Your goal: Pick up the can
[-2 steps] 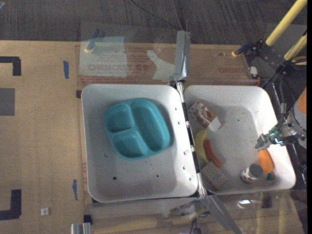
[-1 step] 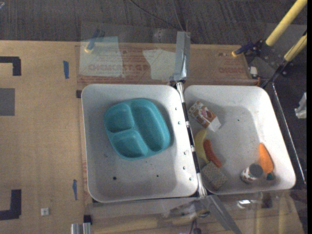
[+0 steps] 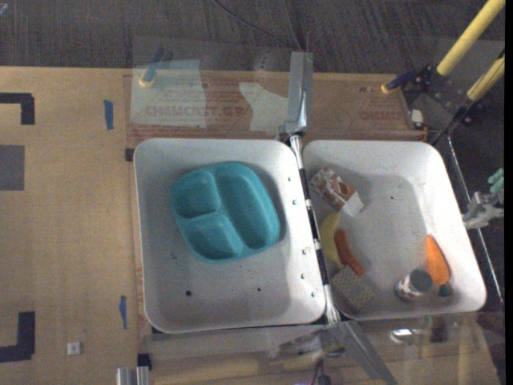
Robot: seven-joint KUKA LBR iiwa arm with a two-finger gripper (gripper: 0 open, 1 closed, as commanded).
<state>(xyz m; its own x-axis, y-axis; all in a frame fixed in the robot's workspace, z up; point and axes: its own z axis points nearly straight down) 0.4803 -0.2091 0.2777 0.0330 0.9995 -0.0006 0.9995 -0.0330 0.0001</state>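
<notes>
The can (image 3: 414, 284) stands upright in the front right corner of the right bin (image 3: 401, 167); its silvery top faces up and its label is dark. An orange carrot (image 3: 437, 261) lies right beside it, and a small teal piece (image 3: 443, 290) sits at its right. A pale part of my gripper (image 3: 484, 208) pokes in at the right edge of the camera view, just outside the bin's right rim. It is well above and to the right of the can and holds nothing that I can see.
The right bin also holds a small printed carton (image 3: 334, 188), a yellow item (image 3: 328, 236), a red sausage (image 3: 349, 252) and a tan sponge (image 3: 353, 289) along its left side. A teal divided plate (image 3: 226, 211) lies in the left bin (image 3: 160, 287).
</notes>
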